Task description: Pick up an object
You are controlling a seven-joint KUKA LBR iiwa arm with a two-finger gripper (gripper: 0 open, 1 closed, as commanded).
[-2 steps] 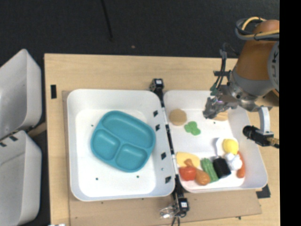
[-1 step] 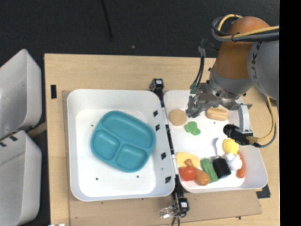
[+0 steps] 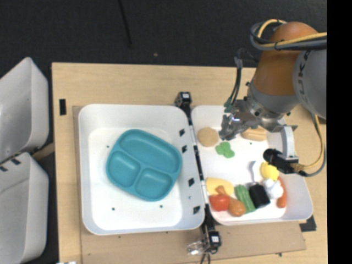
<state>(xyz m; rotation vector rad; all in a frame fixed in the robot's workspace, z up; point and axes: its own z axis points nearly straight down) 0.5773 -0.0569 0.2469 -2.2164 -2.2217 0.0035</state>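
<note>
With the claw [image 3: 230, 130] lowered in the right white bin [image 3: 300, 199], its state impossible to tell, between the round tan cookie-shaped piece [image 3: 208, 137] and the small green leaf-shaped toy [image 3: 224, 150], the approach step appears current; next, closure on one.

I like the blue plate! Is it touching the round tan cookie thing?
Apart. The camera view shows the blue plate in the left bin and the tan round piece in the right bin, with both bin walls between them.
</note>
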